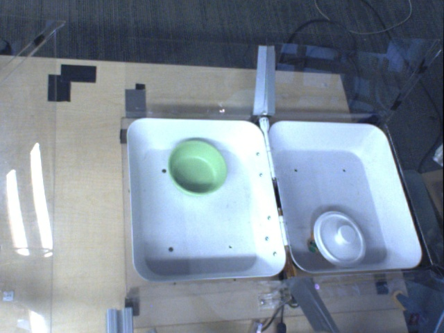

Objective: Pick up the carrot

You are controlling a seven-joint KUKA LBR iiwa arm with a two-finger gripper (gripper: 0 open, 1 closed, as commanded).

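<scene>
Frankly, we could not tell whether the end effector was open or closed, and we could not tell where the carrot lay either. The nearest hint we found was a small dark greenish speck (312, 247) touching the left rim of the white bowl (338, 237), too small for us to identify.

That white bowl sat upright in the near part of the right bin (326, 165), a little left of the bin's middle and close to its near wall. The floor of that bin showed a few small dark dots.

Just left of it, with rims nearly touching along a narrow seam, stood the left bin (149, 186). In its far half we saw a green bowl (198, 166), upright and well apart from the white one. We also noted a few small dots on this bin's floor and a row of them along its right wall.

Both bins rested on a pale wooden table (69, 186). A grey metal post (266, 82) ran away from the far end of the seam between them. Black tape marks (69, 78) lay on the table's far left. Beyond the table's far edge we saw dark floor (173, 12), with thin cables (361, 12) looping across it at the far right.
</scene>
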